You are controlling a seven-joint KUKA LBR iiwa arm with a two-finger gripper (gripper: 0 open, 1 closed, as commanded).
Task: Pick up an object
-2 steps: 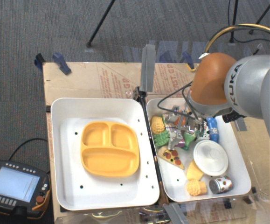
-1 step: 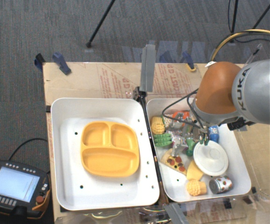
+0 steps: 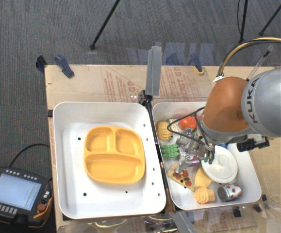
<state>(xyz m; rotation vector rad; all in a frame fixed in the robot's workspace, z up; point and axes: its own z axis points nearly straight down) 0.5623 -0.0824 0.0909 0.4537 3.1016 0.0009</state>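
Fingers (image 3: 194, 152) above pizza slice (image 3: 181, 176).

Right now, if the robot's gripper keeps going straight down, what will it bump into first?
Probably the slice of toy pizza lying in the right white bin. The gripper points down just above it, though a slanted view leaves depth unsure.

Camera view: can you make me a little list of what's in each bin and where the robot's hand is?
left bin: yellow divided plate
right bin: toy corn, pizza slice, white bowl, small can, other toy food
gripper: low over the right bin's clutter
holding something: cannot tell
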